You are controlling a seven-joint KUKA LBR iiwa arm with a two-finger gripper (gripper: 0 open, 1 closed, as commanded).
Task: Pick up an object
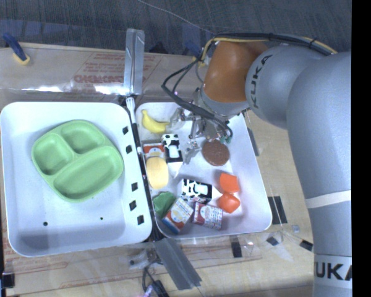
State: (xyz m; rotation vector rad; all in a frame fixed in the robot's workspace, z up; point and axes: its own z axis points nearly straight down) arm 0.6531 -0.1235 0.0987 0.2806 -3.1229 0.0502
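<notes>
My gripper [196, 140] hangs low in the upper half of the right bin [250, 166], under the orange wrist band. It is between a black-and-white toy [171, 146] on its left and a brown round disc [216, 153] on its right. A banana [151, 122] lies just up and left of it. Nearer the front lie a yellow lemon [157, 172], a cow-patterned block [196, 190], two orange pieces [229, 182] [229, 203], a green piece [163, 201] and two small cartons [180, 214] [209, 216]. I see nothing held.
The left bin [25, 228] holds a green divided plate [78, 159]. A black-marked wall [136, 178] separates the two bins. Cables loop from the wrist over the right bin's back edge. The arm's grey body covers the bench to the right.
</notes>
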